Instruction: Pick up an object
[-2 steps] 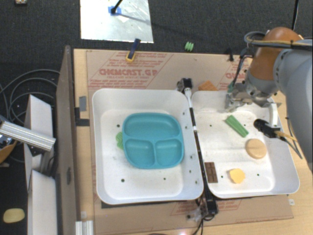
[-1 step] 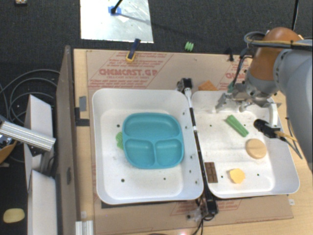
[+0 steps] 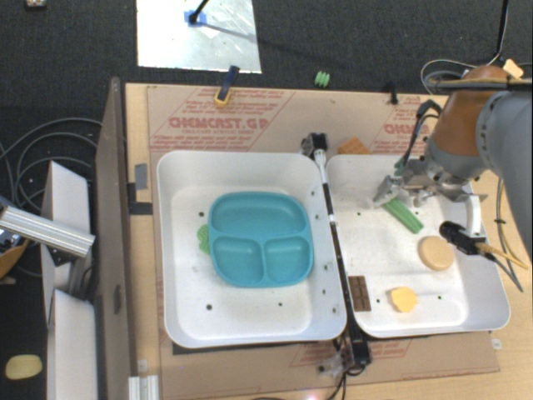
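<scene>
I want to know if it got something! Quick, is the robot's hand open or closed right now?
Gripper: low in the right bin, right by the green stick; open or closed cannot be told, and nothing is seen held.

The grey arm (image 3: pixel 500 132) enters from the right with its orange band (image 3: pixel 456 127) above the wrist, bending down and leftward. Its end effector (image 3: pixel 405 188) hangs low at the scene's right, toward the far side.
</scene>
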You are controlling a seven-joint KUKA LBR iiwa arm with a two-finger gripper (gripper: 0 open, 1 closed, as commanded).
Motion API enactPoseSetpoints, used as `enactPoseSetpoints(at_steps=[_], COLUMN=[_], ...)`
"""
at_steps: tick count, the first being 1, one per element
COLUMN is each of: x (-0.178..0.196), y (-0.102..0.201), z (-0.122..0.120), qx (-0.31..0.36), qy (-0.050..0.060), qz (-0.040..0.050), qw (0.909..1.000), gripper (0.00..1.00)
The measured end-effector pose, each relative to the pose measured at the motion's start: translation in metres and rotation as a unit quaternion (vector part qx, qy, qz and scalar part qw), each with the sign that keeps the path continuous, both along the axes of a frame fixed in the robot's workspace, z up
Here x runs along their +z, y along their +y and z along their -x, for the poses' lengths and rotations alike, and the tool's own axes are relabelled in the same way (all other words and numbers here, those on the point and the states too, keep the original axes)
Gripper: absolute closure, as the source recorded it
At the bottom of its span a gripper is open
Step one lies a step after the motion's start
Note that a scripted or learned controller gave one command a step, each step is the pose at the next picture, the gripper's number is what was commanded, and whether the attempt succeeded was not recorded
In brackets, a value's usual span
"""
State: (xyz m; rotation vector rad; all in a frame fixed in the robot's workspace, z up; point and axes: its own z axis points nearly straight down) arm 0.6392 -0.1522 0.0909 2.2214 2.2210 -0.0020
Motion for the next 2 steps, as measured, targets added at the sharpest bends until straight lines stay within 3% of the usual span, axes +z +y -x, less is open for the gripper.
enactPoseSetpoints(at_steps=[1, 2], x=[0.012, 0.100], y=[0.001, 0.098], z=[-0.003, -0.023], qx=[0.001, 0.007], qy=[-0.003, -0.006], qz=[0.0003, -0.0015], qw=[1.0000, 1.0000], gripper=[1.00, 1.00])
